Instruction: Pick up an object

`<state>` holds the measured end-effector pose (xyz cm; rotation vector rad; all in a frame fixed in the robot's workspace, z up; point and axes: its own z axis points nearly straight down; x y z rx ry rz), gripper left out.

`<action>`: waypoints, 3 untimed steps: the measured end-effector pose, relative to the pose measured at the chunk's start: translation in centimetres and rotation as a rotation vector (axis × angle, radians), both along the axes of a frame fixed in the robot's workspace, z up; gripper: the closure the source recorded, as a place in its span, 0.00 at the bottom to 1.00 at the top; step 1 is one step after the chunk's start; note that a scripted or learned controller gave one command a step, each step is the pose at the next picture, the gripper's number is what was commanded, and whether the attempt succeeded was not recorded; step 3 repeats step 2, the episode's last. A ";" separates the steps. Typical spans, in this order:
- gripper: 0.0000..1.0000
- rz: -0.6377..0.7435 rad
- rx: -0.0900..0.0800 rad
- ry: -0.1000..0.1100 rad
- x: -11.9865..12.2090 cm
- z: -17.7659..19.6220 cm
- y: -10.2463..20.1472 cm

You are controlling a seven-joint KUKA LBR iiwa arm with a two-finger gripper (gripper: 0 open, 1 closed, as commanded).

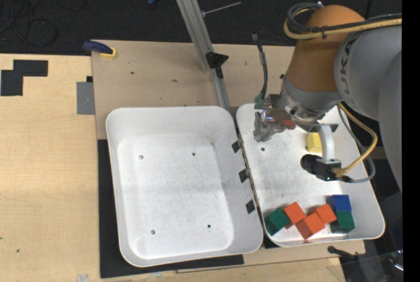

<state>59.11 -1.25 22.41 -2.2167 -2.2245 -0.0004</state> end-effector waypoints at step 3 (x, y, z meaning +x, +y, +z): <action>1.00 0.000 0.000 0.001 4.5 -0.2 9.4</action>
